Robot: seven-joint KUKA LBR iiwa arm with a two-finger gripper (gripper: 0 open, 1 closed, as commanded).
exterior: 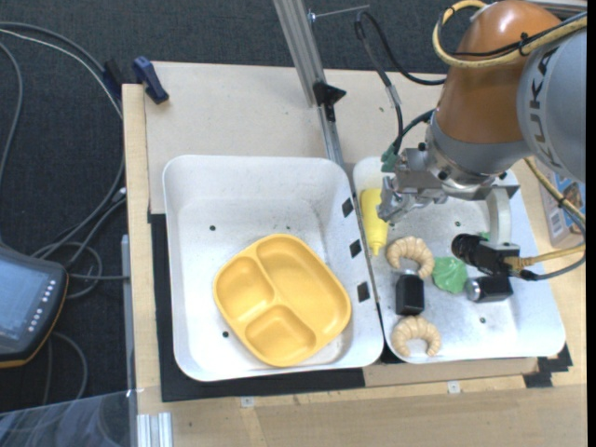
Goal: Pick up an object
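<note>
My gripper [396, 203] hangs over the back left part of the right bin [521, 329], just right of a yellow oblong object [372, 222] that lies along the bin's left wall. A tan croissant [412, 253] lies just in front of the gripper. Further forward are a black block [409, 294] and a second croissant [416, 335]. A green crumpled object [450, 275] sits right of the first croissant. Nothing shows held in the gripper.
The left bin [186, 194] holds a yellow divided plate [281, 298] near its front. A metal post [312, 63] rises behind the gap between the bins. A blue clamp [149, 77] sits at the bench's back left corner.
</note>
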